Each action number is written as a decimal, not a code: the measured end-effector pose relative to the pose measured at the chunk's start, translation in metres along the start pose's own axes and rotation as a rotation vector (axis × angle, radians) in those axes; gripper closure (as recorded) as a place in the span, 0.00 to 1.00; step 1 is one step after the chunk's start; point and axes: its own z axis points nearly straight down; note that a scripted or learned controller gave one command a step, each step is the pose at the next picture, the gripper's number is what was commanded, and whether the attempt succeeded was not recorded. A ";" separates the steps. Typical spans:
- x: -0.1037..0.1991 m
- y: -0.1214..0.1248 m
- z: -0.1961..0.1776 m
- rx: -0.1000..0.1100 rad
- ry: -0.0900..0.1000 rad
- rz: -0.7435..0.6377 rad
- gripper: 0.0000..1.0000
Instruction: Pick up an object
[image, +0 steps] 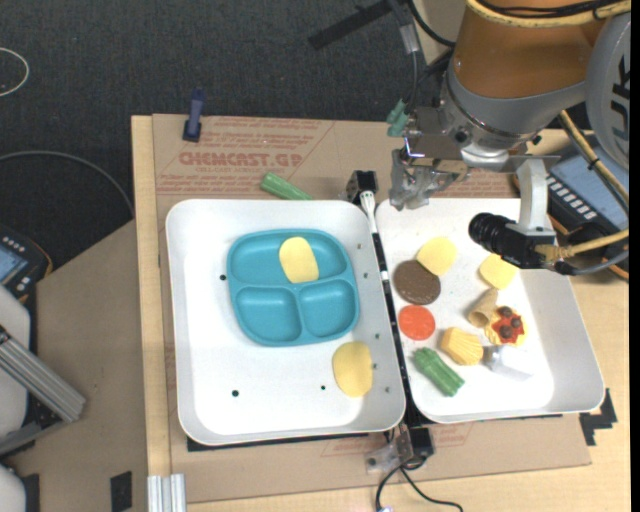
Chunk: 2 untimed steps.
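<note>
On the tabletop (150, 250) sit two white bins. My hand (412, 190) hangs over the right bin's (570, 340) far edge; I cannot tell how it is set. The brown disc (416, 283) lies below it, apart.

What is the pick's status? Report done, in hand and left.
Done: nothing shows as picked. A yellow piece lies in the blue tray and another beside it in the left bin.
In hand: the gripper hovers at the right bin's far edge, carrying nothing visible.
Left: descending onto an item, such as the brown disc, and lifting it.
</note>
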 end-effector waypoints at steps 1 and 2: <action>-0.042 0.010 0.051 0.011 0.000 0.004 1.00; -0.015 0.041 0.032 -0.002 0.001 -0.004 1.00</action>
